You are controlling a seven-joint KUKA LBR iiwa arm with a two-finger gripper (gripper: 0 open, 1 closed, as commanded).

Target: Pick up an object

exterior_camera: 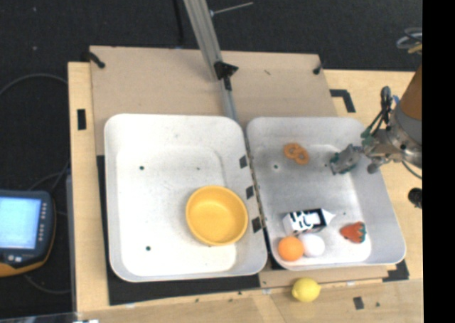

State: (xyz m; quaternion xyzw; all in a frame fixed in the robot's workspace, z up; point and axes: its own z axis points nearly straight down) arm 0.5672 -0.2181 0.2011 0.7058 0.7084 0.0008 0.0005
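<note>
Pretzel [296, 152] near the right bin's [377, 193] back, gripper [346, 161] just right of it, can't tell the finger state; carton [307, 220], orange [289, 248], egg [313, 245], strawberry [352, 232] up front; yellow bowl [216, 215] in left bin [142, 193]; lemon [306, 289] on the bench

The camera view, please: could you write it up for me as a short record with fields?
left bin: yellow bowl, near its front right corner
right bin: pretzel at back; black-and-white carton, orange ball, white ball and strawberry at front
bench outside bins: lemon, in front of right bin
pincer: over right bin's back right area, nothing seen between its fingers
</note>
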